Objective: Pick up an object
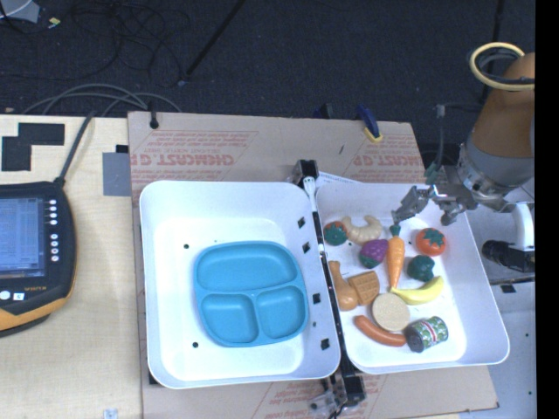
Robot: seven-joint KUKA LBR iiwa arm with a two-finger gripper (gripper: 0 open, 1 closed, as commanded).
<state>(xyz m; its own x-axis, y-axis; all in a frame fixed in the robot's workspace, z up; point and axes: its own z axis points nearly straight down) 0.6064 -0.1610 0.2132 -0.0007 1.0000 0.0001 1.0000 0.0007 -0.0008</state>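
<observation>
Two bins on the desk; we read the approach step. Gripper [425, 201] spread open, holding nothing, above the carrot [396, 260]. Next: descend, then close on it.

Blue tray [251, 301] in white bin [166, 225]; orange carrot [396, 261], yellow banana [418, 292], purple eggplant [374, 252].

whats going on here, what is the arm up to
A grey and orange robot arm reaches in from the right, its gripper hovering over the far edge of the right bin. That bin holds a pile of toy food, including a carrot, a tomato, a banana and a sausage. Nothing is between its fingers. The left bin holds a blue divided tray.
</observation>
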